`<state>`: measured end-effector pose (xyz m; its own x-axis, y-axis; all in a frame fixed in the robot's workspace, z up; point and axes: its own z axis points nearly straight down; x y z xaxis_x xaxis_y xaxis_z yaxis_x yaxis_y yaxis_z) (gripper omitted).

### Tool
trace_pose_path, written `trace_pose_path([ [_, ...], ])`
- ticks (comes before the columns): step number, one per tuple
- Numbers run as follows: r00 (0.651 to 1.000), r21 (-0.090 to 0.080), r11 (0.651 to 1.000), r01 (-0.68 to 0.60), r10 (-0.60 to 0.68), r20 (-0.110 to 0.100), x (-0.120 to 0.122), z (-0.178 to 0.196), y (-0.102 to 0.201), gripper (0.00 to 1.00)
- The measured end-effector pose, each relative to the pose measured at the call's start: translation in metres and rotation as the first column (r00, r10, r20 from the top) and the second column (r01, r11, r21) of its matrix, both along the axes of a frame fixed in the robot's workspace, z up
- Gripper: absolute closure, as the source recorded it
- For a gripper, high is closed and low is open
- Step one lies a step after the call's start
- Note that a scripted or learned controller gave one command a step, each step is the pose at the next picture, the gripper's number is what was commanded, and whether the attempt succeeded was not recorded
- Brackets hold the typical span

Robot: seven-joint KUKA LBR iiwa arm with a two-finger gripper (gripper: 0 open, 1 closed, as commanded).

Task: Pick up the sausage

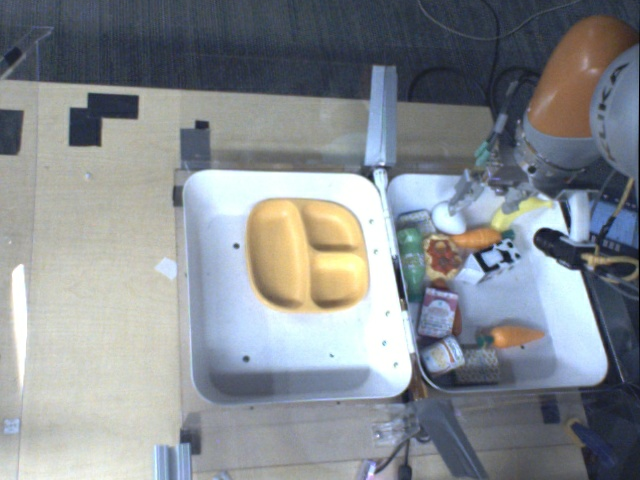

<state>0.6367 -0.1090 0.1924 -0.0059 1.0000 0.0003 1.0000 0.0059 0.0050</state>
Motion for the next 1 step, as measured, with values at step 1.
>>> trace_pose_path([
  [1,0.994,0.001,0.994,0.109,-0.109,-0.002,0.0075,-0.0671,-0.0293,0.0],
])
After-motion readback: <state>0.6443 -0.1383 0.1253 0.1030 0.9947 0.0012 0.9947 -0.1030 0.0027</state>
